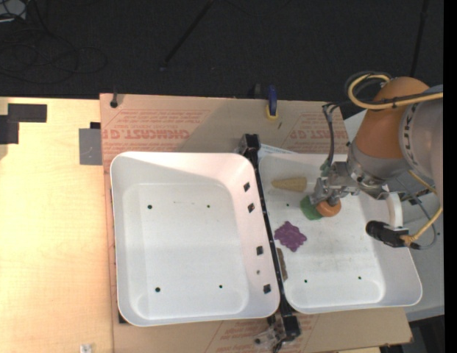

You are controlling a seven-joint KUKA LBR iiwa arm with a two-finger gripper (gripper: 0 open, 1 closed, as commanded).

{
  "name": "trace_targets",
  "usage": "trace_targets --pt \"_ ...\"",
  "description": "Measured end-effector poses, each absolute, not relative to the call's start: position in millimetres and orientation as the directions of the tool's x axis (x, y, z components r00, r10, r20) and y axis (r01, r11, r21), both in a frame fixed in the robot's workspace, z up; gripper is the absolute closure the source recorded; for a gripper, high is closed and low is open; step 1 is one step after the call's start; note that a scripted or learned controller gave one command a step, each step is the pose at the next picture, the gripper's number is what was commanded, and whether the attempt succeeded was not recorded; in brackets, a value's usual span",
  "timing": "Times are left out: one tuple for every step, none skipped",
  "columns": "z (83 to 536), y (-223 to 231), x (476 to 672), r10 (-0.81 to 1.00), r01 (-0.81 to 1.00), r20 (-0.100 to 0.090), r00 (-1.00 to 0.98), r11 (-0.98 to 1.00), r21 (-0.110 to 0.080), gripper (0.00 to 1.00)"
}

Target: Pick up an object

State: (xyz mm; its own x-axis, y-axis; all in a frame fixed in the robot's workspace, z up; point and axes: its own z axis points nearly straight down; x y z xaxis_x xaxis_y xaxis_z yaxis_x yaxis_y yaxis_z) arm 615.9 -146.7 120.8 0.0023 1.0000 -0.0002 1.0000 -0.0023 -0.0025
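- Your pincer (pixel 325 195) sits low over the orange piece (pixel 329 207) and green piece (pixel 310 209), placed for a grasp.
- You cannot tell its state.

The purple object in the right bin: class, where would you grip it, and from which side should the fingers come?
Grip the purple object across its narrower middle, coming straight down from above. It appears to lie flat and low on the right bin floor, with open floor around it, so a side approach would likely find little to catch.
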Motion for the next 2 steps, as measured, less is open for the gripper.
trace_targets --pt "156.8 -107.0 531.0 1.000 1.000 0.004 0.001 -0.001 -0.007 1.00" --pt "188.8 -4.8 570.2 1.000 1.000 0.005 -0.011 0.011 0.001 1.00"
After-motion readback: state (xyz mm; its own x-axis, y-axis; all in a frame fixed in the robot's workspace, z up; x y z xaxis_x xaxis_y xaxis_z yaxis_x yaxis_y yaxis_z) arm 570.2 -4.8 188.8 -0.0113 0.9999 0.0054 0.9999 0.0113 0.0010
